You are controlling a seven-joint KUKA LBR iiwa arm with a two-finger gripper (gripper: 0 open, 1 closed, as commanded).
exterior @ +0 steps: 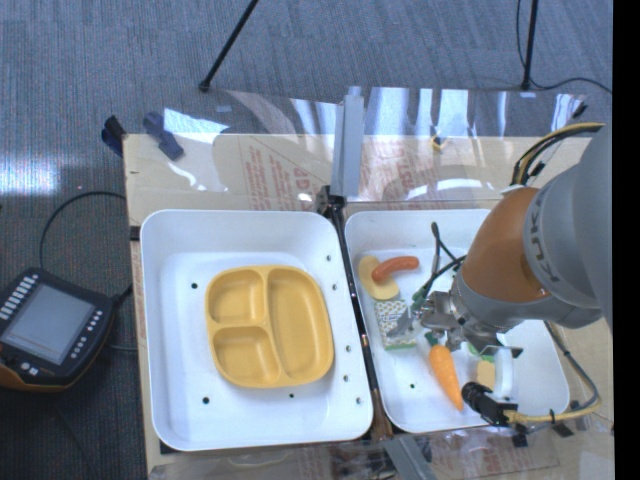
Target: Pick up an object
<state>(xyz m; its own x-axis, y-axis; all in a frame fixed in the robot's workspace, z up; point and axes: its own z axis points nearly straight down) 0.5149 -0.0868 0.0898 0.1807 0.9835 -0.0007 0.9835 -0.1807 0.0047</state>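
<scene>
So, quick status from me: nothing's picked up yet as far as I can see. My tool [428, 320] is down low in the right bin [530, 388], sitting over the patterned packet [393, 321] and just above the top end of the carrot [446, 373]. Honestly I can't tell if the tool is open or closed from this angle, my own wrist blocks it. The carrot lies flat on the bin floor near the bin's front edge, long axis running from the middle toward the front, thick end up by my tool, tip pointing at the front edge. A sausage [396, 265] and a potato slice [377, 278] sit toward the bin's back-left corner. The left bin [175, 268] holds a yellow tray [268, 325]. Grasping and lifting are still to do.
</scene>
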